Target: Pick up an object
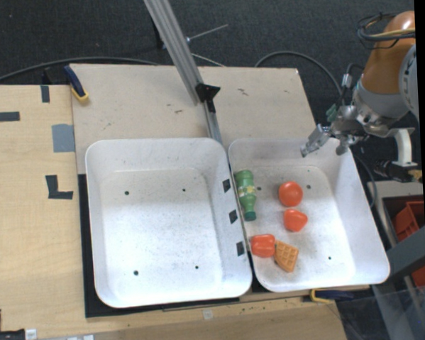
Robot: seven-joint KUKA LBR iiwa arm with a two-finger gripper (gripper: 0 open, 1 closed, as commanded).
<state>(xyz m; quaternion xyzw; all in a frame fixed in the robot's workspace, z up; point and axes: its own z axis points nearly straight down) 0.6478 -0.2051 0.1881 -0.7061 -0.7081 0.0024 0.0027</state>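
- The gripper (326, 141) hangs over the far right part of the right bin (357, 215), near its back rim; its fingers look slightly spread, with nothing between them, though they are small and hard to read
- The arm (388, 64), grey with an orange band, comes in from the right edge, its wrist just above the bin's right corner
- In the right bin, a green bottle-shaped toy (246, 194) lies along the left wall; a round red-orange piece (290, 193) sits near the middle; a second red piece (295, 219) lies just below it, close but apart
- Nearer the front, a red-orange piece (262, 245) touches a waffle-patterned tan piece (286, 256) at its right
- All five objects lie well apart from the gripper
- The left bin (101, 207) stands beside the right one, their rims meeting
- A slanted metal post (180, 50) rises behind the bins
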